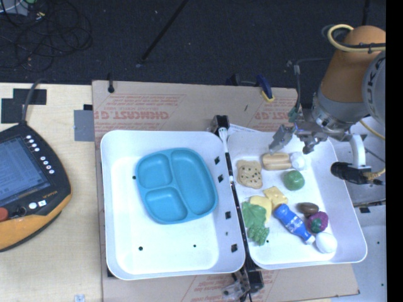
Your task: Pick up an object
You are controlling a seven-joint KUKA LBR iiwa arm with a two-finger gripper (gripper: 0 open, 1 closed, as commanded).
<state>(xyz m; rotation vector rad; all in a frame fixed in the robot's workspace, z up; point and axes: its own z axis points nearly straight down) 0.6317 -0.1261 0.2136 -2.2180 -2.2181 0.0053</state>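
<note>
Evenly and fairly brightly lit from overhead, with diffuse, soft light across both white bins. Nearly blown out along the right bin's rim, where detail washes into plain white. Only faint, short shadows under the blue divided plate and beneath the small toy foods. Very dark across the upper band of floor, cables barely legible there. Mild glare on the teach pendant's screen. Overall soft, low-resolution, slightly grainy; edges of small items smeared. Blurred and indistinct around the gripper at the bin's far edge. Slight colour fringing along high-contrast borders.
</note>
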